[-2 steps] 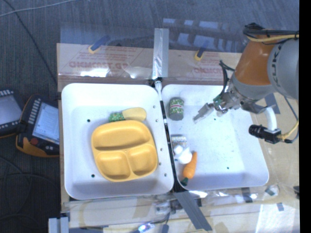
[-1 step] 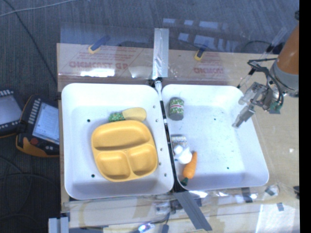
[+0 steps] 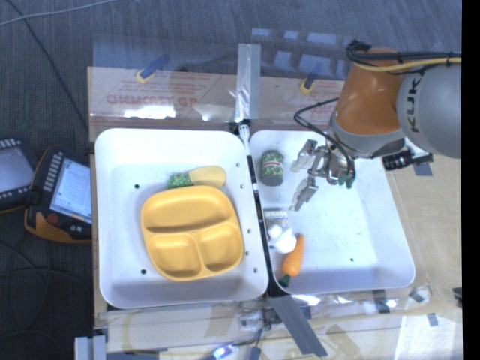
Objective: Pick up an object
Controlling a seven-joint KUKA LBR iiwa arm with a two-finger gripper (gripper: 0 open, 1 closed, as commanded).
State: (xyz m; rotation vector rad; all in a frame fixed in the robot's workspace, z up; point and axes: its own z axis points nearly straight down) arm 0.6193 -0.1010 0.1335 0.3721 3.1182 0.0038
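Dark carpet surrounds two white bins; the left bin (image 3: 112, 201) bears a yellow tray (image 3: 193, 229); the right bin (image 3: 375, 231) bears a can (image 3: 271, 167) and carrot (image 3: 292, 255); the arm (image 3: 439, 115), lettered "KUK", hangs its gripper (image 3: 309, 172) spread open, holding nothing, just beside the can.

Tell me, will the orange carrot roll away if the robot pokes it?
Probably a bit. The carrot looks rounded and tapered, so it would likely roll in a curve rather than straight. It lies beside the right bin wall and next to a small white object, which may stop it. It looks like a smooth toy, so perhaps slippery.
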